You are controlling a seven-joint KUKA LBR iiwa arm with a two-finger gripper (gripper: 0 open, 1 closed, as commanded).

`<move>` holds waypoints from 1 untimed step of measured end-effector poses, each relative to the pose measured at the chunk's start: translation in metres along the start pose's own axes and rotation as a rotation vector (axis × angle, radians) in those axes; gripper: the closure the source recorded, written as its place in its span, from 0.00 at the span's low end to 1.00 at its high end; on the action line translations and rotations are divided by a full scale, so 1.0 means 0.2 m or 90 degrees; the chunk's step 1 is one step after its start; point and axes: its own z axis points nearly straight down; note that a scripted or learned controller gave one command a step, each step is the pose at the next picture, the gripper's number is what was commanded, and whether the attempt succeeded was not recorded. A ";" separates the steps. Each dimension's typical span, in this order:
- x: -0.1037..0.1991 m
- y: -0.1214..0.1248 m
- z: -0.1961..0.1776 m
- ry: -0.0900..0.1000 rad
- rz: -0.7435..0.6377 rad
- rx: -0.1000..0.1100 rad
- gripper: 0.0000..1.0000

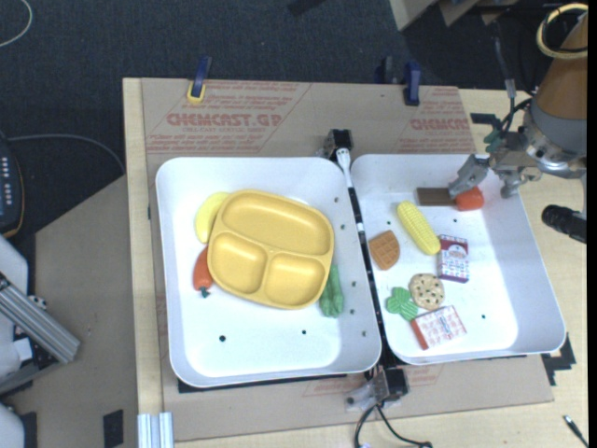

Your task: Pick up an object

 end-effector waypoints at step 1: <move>0.00 0.02 -0.05 -0.002 -0.002 -0.010 0.00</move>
